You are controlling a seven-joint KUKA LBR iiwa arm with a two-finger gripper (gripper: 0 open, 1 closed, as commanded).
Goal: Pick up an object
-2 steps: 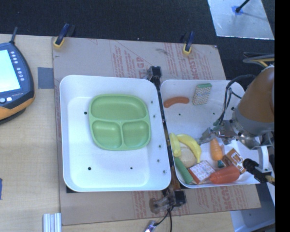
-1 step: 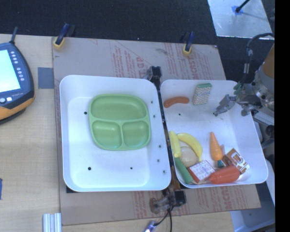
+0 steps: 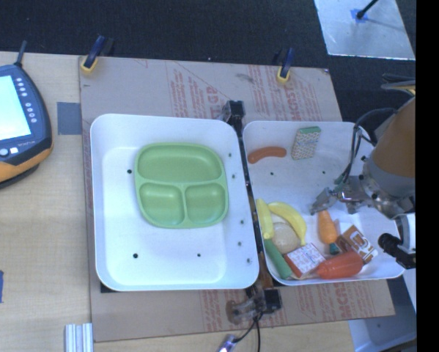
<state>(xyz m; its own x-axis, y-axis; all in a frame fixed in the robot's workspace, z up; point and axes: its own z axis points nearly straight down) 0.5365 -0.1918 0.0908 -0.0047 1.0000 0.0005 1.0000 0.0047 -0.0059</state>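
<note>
The gripper hangs low over the right bin, just above the carrot; I cannot tell how it is set. A banana lies left of the carrot. The left bin holds a green plate.

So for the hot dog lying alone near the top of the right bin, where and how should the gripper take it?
Grip the hot dog at its middle, coming straight down from above, fingers closing across its narrow width. It lies flat and long, running left to right on the bare floor of the right bin, apart from the green-topped packet beside it, so both long sides look free.
</note>
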